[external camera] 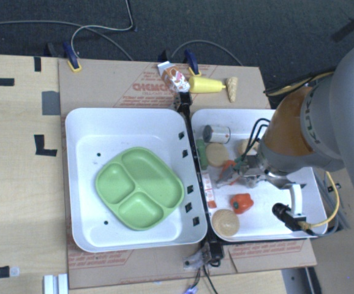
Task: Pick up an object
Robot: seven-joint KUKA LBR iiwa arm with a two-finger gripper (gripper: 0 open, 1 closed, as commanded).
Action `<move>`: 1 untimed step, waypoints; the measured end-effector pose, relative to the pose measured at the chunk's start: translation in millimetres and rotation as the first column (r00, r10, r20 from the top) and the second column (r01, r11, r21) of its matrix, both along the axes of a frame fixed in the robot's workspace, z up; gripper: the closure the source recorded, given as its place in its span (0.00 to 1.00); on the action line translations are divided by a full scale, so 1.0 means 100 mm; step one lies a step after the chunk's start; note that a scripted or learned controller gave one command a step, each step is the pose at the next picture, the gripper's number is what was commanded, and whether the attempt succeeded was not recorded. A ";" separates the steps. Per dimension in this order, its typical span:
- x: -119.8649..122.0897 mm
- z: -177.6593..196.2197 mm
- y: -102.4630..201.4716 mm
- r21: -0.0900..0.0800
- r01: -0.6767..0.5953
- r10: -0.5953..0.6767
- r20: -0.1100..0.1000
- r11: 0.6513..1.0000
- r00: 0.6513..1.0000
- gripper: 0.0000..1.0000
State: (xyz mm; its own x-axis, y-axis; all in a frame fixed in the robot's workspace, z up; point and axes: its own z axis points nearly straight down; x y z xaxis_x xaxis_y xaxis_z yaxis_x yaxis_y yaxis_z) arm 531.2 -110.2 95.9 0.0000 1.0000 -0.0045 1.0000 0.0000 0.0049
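Two shallow white bins sit side by side on the tabletop (18, 164); the pincer (233, 173) hangs low inside the right bin (305, 228), near its middle, and whether it is spread or pressed together I cannot tell, nor whether it pinches anything; the dividing wall between the bins runs just to its left, with only a narrow strip of floor between; the near rim lies below it, past a patch of bare white floor; the arm (312, 127) covers the room to its right; a red object (242, 203) lies just below the pincer, apart from it; a tan round object (225, 223) lies further below, close to the near rim; a grey can (216, 133) lies above it, and a green round piece (214, 154) just up and left; well to the left, the left bin (79, 127) holds a green divided plate (139, 187)
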 end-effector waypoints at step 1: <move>0.42 -0.10 0.12 0.004 -0.001 0.001 -0.003 1.000 1.000 0.00</move>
State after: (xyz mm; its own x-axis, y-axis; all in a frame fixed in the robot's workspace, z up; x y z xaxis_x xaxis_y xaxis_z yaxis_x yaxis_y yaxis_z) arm 573.2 -98.5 86.1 -0.0012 1.0000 -0.0007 1.0000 0.0012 0.0015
